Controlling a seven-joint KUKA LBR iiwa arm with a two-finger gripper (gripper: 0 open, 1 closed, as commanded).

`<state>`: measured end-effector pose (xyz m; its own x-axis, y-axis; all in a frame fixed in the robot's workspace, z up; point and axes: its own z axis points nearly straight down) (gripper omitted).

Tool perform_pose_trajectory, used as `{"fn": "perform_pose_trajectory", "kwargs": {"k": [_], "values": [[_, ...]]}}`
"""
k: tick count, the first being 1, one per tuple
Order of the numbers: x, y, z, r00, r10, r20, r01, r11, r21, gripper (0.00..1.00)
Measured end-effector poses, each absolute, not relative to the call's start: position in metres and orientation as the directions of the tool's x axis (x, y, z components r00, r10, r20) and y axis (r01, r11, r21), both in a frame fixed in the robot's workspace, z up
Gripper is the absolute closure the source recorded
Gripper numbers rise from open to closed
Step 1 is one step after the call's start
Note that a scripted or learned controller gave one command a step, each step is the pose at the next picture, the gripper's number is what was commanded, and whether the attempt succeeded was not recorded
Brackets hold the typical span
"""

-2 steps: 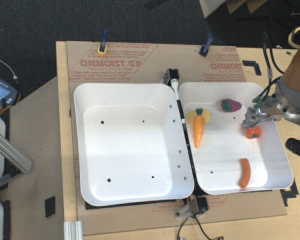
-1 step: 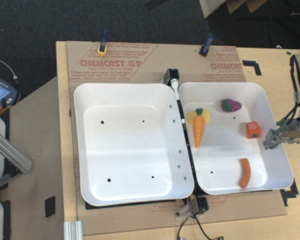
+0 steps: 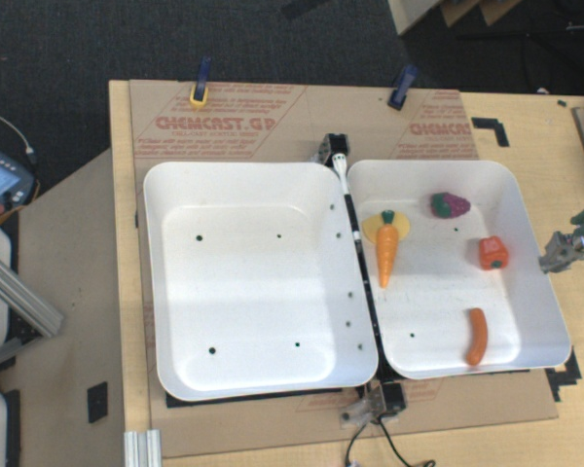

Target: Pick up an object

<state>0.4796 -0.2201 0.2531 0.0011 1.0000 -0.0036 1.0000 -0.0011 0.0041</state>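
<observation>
Four toys are lying in your right white bin [image 3: 526, 212]; the grey gripper [image 3: 567, 249] is hovering beside it, fingers' state unclear.

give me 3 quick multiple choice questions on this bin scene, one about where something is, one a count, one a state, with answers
1. Where does the carrot lie?
A. in the left bin
B. in the right bin, near the divider
C. on the cardboard

2. How many toys lie in the right bin?
A. two
B. four
C. six

3. How is the pincer placed?
A. at the right bin's right edge, apart from the toys
B. pressed on the carrot
C. over the left bin

Answers:
1 B, it lies beside the middle wall.
2 B, carrot, purple toy, red toy, sausage.
3 A, it sits past the rim, touching no toy.
</observation>
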Motion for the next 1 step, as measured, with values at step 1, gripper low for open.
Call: {"fn": "perform_pose_trajectory", "kwargs": {"k": [1], "values": [[0.5073, -0.1262, 0.3166, -0.011, 1.0, -0.001, 1.0, 0.011, 0.01, 1.0]]}}
